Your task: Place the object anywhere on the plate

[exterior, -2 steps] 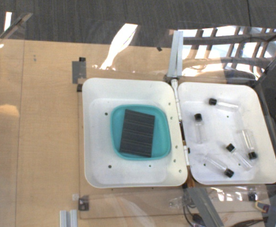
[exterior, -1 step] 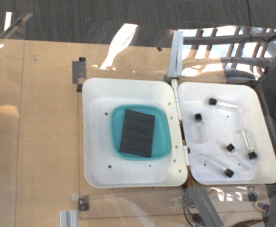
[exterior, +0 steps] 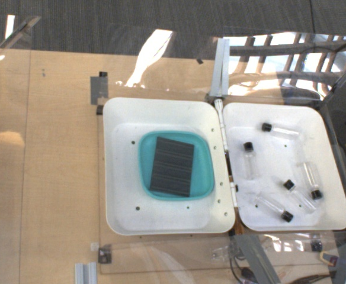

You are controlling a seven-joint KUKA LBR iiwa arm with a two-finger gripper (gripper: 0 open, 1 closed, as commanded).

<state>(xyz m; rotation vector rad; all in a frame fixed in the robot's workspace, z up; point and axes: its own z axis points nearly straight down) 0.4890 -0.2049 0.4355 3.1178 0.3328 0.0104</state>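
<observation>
A dark ribbed block (exterior: 172,166) lies on the teal plate (exterior: 205,175) in the left bin (exterior: 119,212) (at the bin's centre). Clear vials (exterior: 278,129) with black caps lie scattered in the right bin (exterior: 333,218), at its 3 o'clock.

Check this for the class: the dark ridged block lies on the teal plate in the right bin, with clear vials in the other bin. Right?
Not quite. The camera view shows the dark ridged block on the teal plate in the left bin; the clear vials lie in the right bin.
</observation>
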